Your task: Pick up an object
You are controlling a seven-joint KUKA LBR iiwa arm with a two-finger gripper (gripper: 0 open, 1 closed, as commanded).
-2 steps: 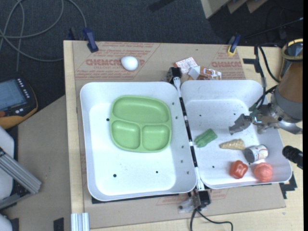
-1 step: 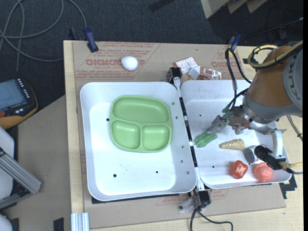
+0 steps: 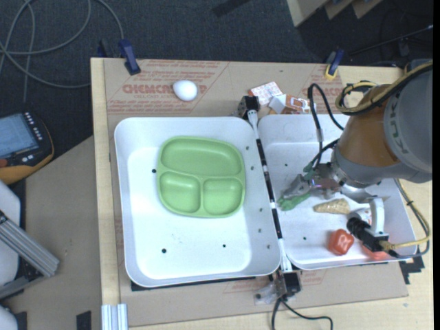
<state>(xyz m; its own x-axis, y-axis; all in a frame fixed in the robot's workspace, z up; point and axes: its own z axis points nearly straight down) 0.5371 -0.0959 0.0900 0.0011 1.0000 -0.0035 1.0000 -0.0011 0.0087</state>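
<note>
A grey robot arm (image 3: 412, 129) with an orange band reaches from the right into the right-hand bin (image 3: 289, 150). Its gripper (image 3: 307, 184) hangs low over the bin floor, close to the wall shared with the left-hand bin (image 3: 137, 184). Whether the gripper is open or closed cannot be told from this angle. A small green piece (image 3: 292, 200) lies just beside the gripper, on its left and slightly toward the front; whether the two touch is unclear. A tan, cone-shaped piece (image 3: 337, 207) rests on the floor just in front of the gripper. A red piece (image 3: 340, 241) sits farther forward, and an orange piece (image 3: 375, 255) lies to its right at the bin's front edge. Well to the gripper's left, a green divided plate (image 3: 201, 176) lies flat in the other bin. Behind the gripper, outside the bins, are some small packets (image 3: 275, 100) and, farther left, a white ball (image 3: 184, 89).
</note>
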